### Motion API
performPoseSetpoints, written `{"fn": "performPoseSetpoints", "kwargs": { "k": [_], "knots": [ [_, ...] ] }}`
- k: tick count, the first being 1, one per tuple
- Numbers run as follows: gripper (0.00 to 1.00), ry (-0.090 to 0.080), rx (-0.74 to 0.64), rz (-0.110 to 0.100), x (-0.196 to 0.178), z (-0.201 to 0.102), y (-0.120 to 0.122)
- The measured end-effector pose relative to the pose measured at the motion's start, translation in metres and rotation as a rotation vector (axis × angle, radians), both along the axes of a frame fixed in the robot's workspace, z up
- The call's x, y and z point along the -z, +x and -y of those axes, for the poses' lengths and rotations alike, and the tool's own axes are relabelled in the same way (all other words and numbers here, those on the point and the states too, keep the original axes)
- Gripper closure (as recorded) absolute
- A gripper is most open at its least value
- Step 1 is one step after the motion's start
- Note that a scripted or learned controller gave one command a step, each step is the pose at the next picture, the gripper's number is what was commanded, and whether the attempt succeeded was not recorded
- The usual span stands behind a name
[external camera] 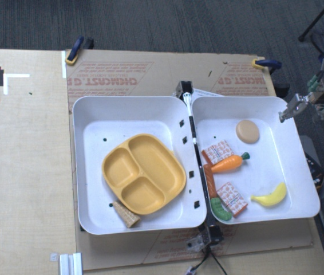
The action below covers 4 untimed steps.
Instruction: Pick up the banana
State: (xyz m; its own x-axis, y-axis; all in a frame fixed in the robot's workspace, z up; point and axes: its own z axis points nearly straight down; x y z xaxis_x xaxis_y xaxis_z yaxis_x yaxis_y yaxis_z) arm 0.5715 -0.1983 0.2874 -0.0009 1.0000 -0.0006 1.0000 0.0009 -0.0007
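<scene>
The banana (271,195) lies in the right bin (291,148), near its front right corner, flat on the white floor and curved like a small smile. Nothing touches it. To its left, a little apart, a red and white packet (231,197) lies tilted, and a green piece (220,211) rests against the front left corner of the same bin. Above the packet, a carrot (228,164) with a green top lies almost across the bin, and a second red and white packet (217,151) sits just behind it. A round beige cookie (247,131) is toward the back edge of the right bin.

The gripper (291,109) is at the back right corner of the right bin, over its rim, well apart from the banana. It is small and partly blurred, so I cannot tell how its claw stands.

In the left bin (87,153), a yellow divided plate (143,173) fills the middle, and a brown cracker (126,214) lies at the plate's front edge.
</scene>
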Motion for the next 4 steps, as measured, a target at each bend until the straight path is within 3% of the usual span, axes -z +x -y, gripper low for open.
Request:
{"fn": "performPoseSetpoints", "kwargs": {
  "k": [1,2,3,4],
  "knots": [
    [0.00,0.001,-0.126,0.000,0.137,0.005,-0.079],
    [0.00,0.002,-0.158,-0.001,0.196,0.010,-0.094],
    [1.00,0.001,-0.156,0.003,0.185,0.011,-0.093],
    [1.00,0.000,-0.229,0.001,0.141,-0.079,-0.093]
  ]
}}
